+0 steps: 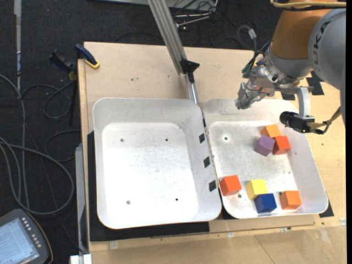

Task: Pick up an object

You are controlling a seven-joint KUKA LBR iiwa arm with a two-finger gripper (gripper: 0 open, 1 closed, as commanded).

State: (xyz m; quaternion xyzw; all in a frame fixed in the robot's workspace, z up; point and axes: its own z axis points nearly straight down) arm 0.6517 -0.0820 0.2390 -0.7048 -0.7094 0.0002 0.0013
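Leftmost, a shallow white bin (pixel 146 164) with a speckled floor and rounded corners fills the middle-left of the frame. Right of it, a second white bin (pixel 308 164) holds seven small blocks with hard, matte faces: four orange (pixel 230 184) (pixel 270 131) (pixel 282 144) (pixel 290 199), one purple (pixel 265 145), one yellow (pixel 256 188) and one blue (pixel 265 203). Three cluster at centre-right, four along the lower right. At upper right the gripper (pixel 244 101) hangs over that bin's far rim, nothing in it; whether it is spread or pressed together cannot be told.
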